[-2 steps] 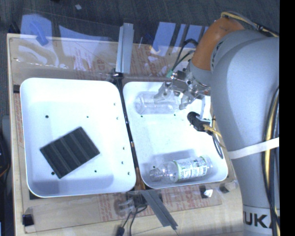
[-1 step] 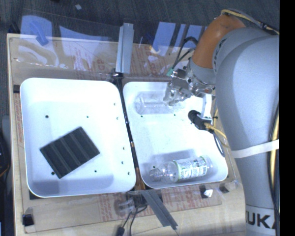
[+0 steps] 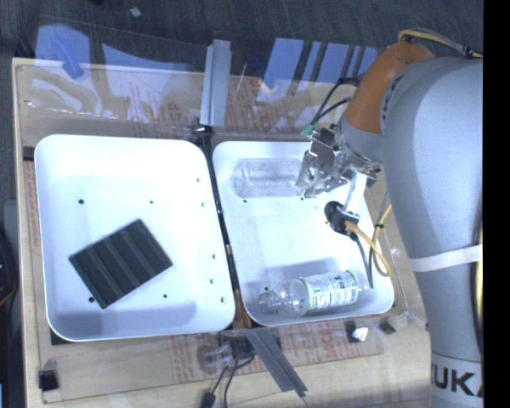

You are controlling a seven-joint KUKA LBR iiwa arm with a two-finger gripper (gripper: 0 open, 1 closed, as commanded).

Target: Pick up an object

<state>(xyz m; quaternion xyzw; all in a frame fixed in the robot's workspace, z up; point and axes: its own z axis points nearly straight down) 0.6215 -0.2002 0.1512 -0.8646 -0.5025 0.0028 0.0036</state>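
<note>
Right bin (image 3: pixel 238 253), centre-right of frame: one clear plastic bottle (image 3: pixel 310 294) lying on its side along the lower wall; one clear cup (image 3: pixel 268 179) lying near the upper wall. Left bin (image 3: pixel 47 228): one dark ribbed flat panel (image 3: pixel 121 263), lower left. Tool (image 3: pixel 310 184): low beside the cup's right end; whether open or closed, cannot tell. Both bins rest on the worktop (image 3: pixel 110 100).

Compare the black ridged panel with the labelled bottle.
The panel is flat, black and opaque, alone in the left bin. The bottle is round, clear and labelled, lying on its side in the right bin, at its near edge. Both lie still, away from the hand.
</note>
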